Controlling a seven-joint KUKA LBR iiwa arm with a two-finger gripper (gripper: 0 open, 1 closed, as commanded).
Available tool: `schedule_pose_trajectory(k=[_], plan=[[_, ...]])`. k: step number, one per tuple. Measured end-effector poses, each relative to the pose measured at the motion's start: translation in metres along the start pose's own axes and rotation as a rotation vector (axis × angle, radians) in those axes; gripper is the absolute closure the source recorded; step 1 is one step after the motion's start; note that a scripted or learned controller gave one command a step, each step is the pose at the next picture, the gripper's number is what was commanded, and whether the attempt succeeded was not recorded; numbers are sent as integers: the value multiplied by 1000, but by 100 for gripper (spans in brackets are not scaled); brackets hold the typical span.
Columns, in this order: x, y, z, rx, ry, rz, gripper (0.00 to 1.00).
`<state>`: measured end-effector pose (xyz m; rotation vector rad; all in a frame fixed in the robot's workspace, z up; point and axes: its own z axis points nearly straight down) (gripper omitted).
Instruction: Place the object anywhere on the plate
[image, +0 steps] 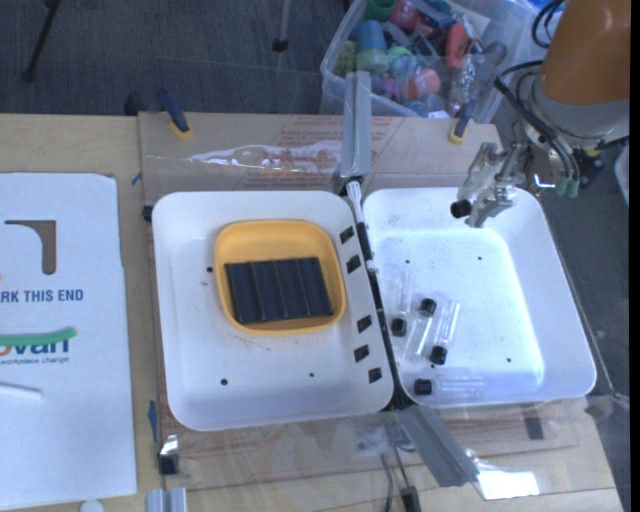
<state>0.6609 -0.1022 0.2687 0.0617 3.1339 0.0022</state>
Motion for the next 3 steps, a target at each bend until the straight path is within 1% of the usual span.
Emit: schedule_pose_trajectory(k=[1, 2, 3], plan=[[3, -42, -56, 0, -1, -185, 100], [-13, -112, -166, -1, 0, -334, 100], [-14, -120, -165, -1, -2, -690, 100]])
